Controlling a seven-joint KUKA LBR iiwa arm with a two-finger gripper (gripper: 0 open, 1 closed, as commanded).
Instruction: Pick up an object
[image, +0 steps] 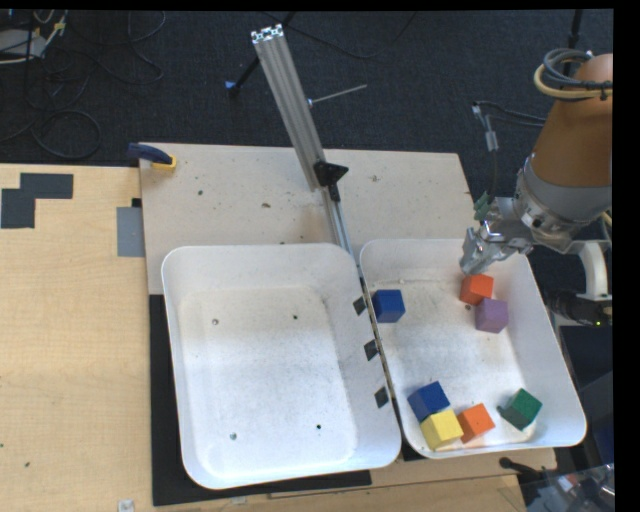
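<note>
Camera view: orange block (477, 289) slightly skewed.

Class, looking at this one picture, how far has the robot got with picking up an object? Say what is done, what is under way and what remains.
Done: the arm has reached over the right bin, with the claw just above the orange block beside the purple block. Under way: an approach to that block, it seems. Left: the grasp and lift; every block in view sits on the bin floor, and none shows between the fingers.
</note>
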